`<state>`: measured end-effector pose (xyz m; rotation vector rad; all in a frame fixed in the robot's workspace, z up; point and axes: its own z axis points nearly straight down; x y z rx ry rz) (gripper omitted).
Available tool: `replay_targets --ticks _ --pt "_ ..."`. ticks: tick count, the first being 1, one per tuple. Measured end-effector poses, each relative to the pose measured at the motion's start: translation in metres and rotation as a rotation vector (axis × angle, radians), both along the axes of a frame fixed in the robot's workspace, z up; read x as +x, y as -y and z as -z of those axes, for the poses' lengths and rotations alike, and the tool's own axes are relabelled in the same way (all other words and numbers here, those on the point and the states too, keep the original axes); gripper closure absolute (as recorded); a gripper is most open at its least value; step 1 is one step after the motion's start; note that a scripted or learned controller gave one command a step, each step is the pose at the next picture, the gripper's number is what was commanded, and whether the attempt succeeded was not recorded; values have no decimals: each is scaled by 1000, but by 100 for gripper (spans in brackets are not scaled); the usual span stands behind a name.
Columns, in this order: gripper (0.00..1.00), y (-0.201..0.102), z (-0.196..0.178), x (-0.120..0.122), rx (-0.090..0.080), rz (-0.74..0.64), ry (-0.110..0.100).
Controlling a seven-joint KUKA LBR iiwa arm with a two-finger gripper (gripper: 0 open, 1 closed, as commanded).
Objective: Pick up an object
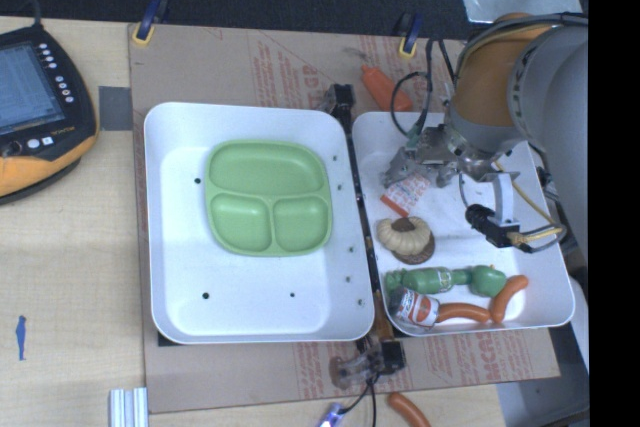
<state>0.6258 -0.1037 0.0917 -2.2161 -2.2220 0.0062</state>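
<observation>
you can't tell the fingers' (412, 177) state; lower squarely over the red-and-white packet (404, 197), clear of the bin wall (362, 177).

Grey KUKA arm with orange band (500, 80) reaches in from the right, over the right shallow white bin (545, 310). Gripper (425, 165) hangs low above the bin's upper half, near a small red-and-white packet (402, 197). Below that: round tan coiled object (404, 237), green bumpy plastic toy (450, 279), orange sausage-shaped piece (480, 310), small red-labelled can (413, 309). Left shallow white bin (180, 225) holds a light green three-compartment plate (268, 197). Orange-grey teach pendant (40, 115) lies on the bench, far left.
</observation>
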Motion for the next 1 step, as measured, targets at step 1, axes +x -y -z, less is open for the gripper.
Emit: replay_targets --ticks 1 --pt "100 1 -11 0 0 -1 -1"
